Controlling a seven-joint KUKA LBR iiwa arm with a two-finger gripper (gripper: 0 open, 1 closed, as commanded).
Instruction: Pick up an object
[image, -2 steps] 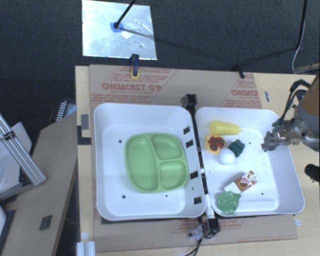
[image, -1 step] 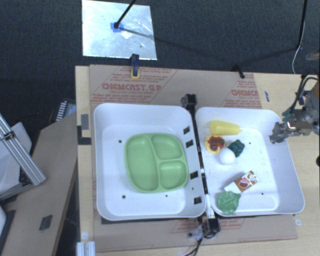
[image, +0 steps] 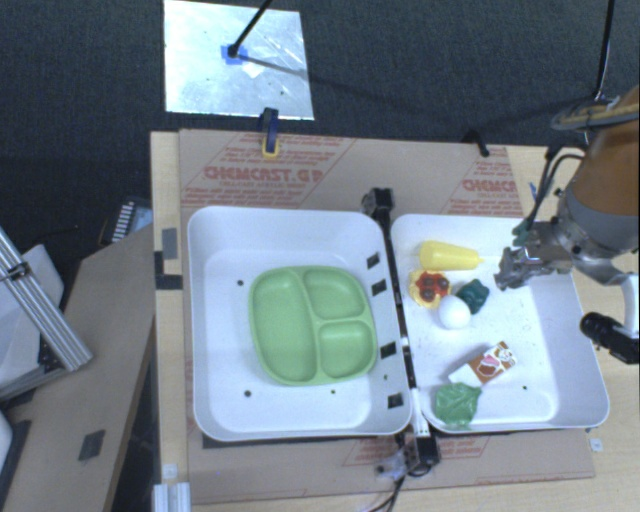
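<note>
The right bin (image: 570, 345) holds several small objects. A yellow oblong piece (image: 449, 256) lies at the back, with a red and yellow round item (image: 429, 288) just in front of it. A dark green piece (image: 472, 295) sits beside a white ball (image: 454, 314). Nearer the front lie a small brown and white carton (image: 487, 364) and a green leafy piece (image: 457, 403). My gripper (image: 511, 270) hangs over the back right part of this bin, right of the dark green piece and apart from every object.
The left bin (image: 220, 260) bears a green divided plate (image: 310, 325). A black divider with clips (image: 392, 300) runs between the bins. The arm's grey wrist and orange band (image: 605, 190) stand over the right bin's far right edge.
</note>
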